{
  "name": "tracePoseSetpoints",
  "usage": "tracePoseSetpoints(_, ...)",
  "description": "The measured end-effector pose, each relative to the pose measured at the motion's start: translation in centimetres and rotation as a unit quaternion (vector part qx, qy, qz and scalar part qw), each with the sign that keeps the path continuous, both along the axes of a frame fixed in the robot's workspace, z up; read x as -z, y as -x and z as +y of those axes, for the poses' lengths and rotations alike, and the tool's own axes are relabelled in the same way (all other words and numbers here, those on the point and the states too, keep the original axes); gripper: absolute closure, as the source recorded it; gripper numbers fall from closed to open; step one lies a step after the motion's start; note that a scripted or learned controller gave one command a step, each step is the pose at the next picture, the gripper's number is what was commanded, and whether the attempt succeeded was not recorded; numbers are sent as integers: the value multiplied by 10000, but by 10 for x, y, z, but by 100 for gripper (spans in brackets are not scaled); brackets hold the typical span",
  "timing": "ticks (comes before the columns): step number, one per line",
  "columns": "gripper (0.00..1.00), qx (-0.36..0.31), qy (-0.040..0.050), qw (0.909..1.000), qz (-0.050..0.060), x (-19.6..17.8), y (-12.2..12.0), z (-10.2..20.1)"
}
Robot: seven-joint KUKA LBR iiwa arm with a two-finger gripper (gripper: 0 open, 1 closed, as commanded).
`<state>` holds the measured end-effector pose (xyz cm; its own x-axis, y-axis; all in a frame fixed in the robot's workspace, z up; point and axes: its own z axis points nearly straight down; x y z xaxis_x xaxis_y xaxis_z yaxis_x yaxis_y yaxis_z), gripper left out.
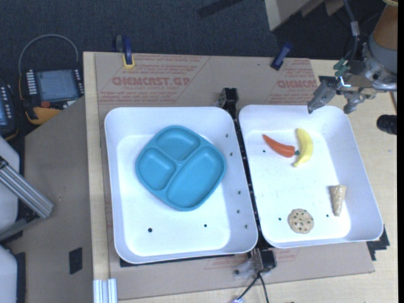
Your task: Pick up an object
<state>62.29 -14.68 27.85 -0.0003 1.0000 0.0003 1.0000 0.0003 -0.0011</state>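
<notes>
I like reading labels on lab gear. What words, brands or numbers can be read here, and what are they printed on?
"CHEMCAST GP", in red, repeated on the brown board beneath the bins; smaller red lines around it are too blurred to read.
The handheld screen at the far left shows a display, too small to read.
No readable text on the blue plate or the food items.

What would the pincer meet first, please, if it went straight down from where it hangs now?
Probably the far rim of the right bin, or the bare floor just inside it. The pincer hangs open above that edge; the banana lies nearer the camera. Depth is unclear.
</notes>
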Motion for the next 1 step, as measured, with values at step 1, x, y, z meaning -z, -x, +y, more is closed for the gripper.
tracePoseSetpoints(1, 0, -4, 0, 10000, 2, 53, -9, 3)
